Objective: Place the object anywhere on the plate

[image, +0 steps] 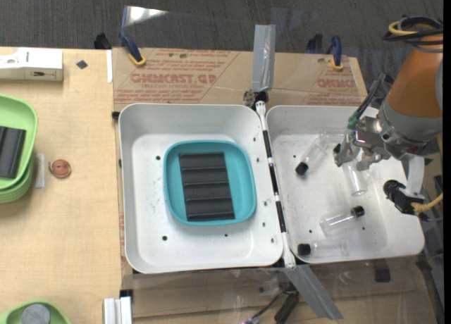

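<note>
My gripper (358, 152) hovers over right white bin (394, 241); finger state unclear. Clear plastic vial with black cap (340, 219) lies on bin floor, well apart from teal square plate (173, 182). Likely light, slick, rolls; grasp mid-barrel across width.

Glossy teal plastic plate (243, 175)

The plate (210, 182) is teal with a dark ribbed black centre. Both bins (141, 196) are white. The table (70, 245) is pale wood.
</note>
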`<state>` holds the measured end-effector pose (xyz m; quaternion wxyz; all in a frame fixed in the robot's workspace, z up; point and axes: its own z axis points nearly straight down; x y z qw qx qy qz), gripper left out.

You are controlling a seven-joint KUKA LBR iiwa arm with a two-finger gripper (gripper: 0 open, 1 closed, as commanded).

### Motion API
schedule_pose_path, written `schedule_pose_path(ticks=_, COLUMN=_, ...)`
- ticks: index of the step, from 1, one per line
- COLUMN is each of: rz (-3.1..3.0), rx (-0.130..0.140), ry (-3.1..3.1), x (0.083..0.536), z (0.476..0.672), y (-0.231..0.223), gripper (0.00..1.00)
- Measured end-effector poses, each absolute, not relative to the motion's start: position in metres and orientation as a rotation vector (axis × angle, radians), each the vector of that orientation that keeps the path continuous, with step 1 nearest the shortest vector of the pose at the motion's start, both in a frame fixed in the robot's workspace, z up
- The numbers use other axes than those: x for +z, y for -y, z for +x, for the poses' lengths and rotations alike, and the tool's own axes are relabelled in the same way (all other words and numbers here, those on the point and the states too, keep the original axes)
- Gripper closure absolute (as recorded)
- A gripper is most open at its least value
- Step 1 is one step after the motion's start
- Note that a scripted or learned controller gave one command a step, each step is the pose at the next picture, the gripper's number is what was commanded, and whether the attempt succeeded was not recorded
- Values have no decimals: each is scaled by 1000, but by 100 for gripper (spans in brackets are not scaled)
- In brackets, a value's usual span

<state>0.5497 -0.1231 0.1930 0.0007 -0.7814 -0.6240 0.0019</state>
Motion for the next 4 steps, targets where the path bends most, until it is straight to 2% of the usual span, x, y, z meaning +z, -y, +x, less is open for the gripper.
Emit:
schedule_pose_path(ticks=1, rz=-2454, rx=6, ry=1960, x=193, z=550, y=123, gripper=0)
schedule_pose_path(ticks=2, rz=-2410, rx=4, ry=2015, x=210, z=545, y=206, gripper=0)
schedule_pose_path(ticks=3, rz=-2435, rx=3, ry=1982, x=208, z=479, y=200, gripper=0)
schedule_pose_path(ticks=4, rz=-2452, rx=6, ry=1963, x=371, z=543, y=205, gripper=0)
